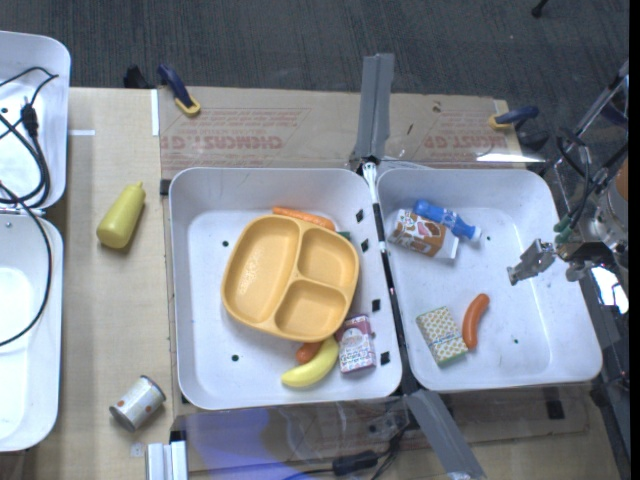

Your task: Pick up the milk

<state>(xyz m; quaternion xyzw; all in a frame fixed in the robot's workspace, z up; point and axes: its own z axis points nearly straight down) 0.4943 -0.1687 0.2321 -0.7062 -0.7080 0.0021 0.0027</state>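
A small maroon-and-white gable-top milk carton (pixel 355 346) stands in the left bin near its front right corner, between a banana (pixel 311 367) and the bin wall. My gripper (pixel 531 263) hangs over the right side of the right bin, far to the right of the carton, with nothing seen in it. The arm's grey wrist reaches in from the right edge.
The left bin (pixel 200 268) also holds a yellow divided plate (pixel 291 276), a carrot (pixel 303 215) behind it and a red piece (pixel 308 350) by the banana. The right bin (pixel 520 363) holds a brown-and-white packet (pixel 422 234), a blue bottle (pixel 446 218), a cracker box (pixel 441 334) and a sausage (pixel 474 320).
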